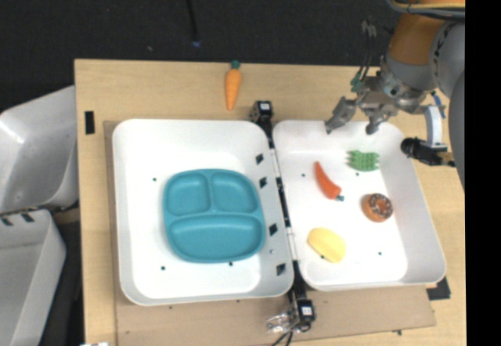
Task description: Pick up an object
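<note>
Claw (354,120) hangs over the far edge of the right bin (415,254), fingers spread apart, nothing between them. Arm comes in from the right, grey with orange band (419,31) above the wrist.

Right bin contents: green leafy piece (364,160) just below the claw, near but not touching; red chili pepper (328,181) lying on a slant toward the bin's middle; round brown donut-like item (377,207) to the right of the pepper, near the right wall; yellow lemon-like piece (326,244) nearer the front. All four apart from each other, flat on the bin floor.

Left bin (133,258) holds a teal divided plate (213,214), three compartments, sitting about centre.

Orange carrot (232,85) with green top lies on the bare table (156,86) beyond the bins, just outside the far wall of the left bin. Small black clip (261,111) at the far end of the seam between the two bins, another clip with wires (291,315) at the near end.

White object (35,149) off the table's left side, can't tell what it is
</note>
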`<act>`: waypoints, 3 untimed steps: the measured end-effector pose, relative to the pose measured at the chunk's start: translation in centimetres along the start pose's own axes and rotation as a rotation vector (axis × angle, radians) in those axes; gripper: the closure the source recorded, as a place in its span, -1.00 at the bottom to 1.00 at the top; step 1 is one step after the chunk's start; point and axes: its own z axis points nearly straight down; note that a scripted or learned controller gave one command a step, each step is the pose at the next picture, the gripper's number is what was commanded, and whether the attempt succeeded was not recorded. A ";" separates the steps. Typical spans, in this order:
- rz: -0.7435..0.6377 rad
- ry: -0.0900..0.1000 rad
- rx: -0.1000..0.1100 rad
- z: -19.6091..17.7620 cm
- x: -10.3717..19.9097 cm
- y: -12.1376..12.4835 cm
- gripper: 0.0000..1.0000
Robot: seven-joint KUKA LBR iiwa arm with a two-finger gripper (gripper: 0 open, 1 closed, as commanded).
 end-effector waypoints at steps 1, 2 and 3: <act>-0.003 -0.002 -0.014 -0.9 0.0 0.3 -1.00; -0.002 -0.003 -0.011 3.3 -0.5 0.4 -1.00; -0.001 -0.003 -0.010 9.2 -1.1 -0.3 -1.00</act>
